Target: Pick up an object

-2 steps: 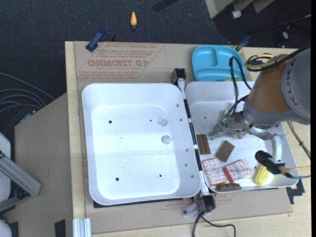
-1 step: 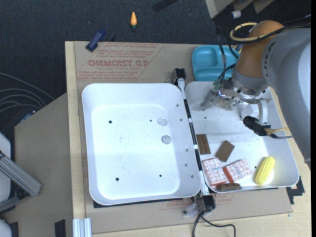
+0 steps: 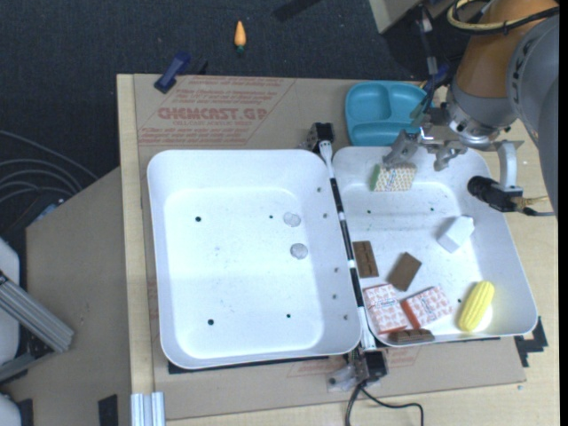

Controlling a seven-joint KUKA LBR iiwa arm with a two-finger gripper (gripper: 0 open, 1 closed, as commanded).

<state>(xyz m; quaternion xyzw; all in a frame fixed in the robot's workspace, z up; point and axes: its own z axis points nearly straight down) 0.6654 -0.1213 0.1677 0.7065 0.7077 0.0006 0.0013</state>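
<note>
Two white bins (image 3: 240, 344) lie side by side; near the right one's front rim are a yellow corn cob (image 3: 476, 306) and red-patterned packets (image 3: 404, 306), farther back a white block (image 3: 456, 233). At the far edge, the gripper (image 3: 398, 160) pinches a speckled sponge (image 3: 395, 178) between its fingers.

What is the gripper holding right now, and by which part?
The gripper pinches the pale, dotted sponge-like block by its top edge, over the right white bin.

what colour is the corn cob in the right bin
Yellow; the corn cob shows clearly in the camera view.
</note>
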